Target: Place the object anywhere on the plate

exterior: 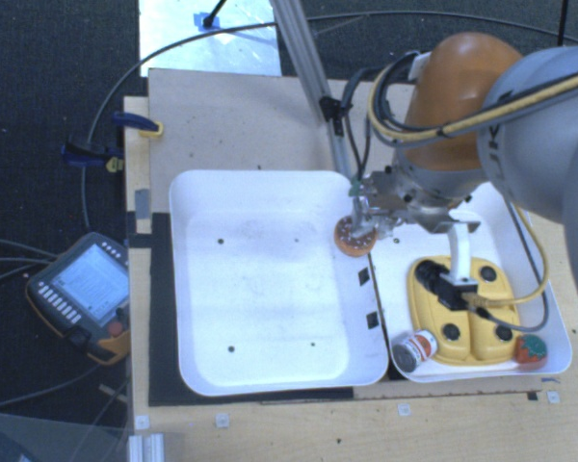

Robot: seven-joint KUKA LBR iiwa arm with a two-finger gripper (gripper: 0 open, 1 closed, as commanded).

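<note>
arm (pixel 520 114): reaching in from 3 o'clock, wrist hanging over the gap between the two bins.
left bin (pixel 260 354): sitting at 9 o'clock of the gripper, floor showing white with a few dark specks; no plate I can make out here.
right bin (pixel 535 369): carrying a yellow tray, a small can and a red piece.
yellow tray (pixel 491 335): lying at 5 o'clock of the gripper, dark recesses on top; looking like the nearest thing to a plate, but that's my read only.
can (pixel 416 346): lying on its side at the tray's 8 o'clock corner.
red piece (pixel 531 350): sitting at the tray's 4 o'clock corner.
gripper (pixel 361 221): pointing down, fingertips right at a round brown doughnut-like object; jaw gap too small to read, can't tell whether it is gripping.
object (pixel 353 238): sitting at the left bin's 3 o'clock rim, just under the fingertips.
doing it well: confirming the grip before lifting, clearing both rims, travelling toward 4 o'clock, lowering flat before letting go.
</note>
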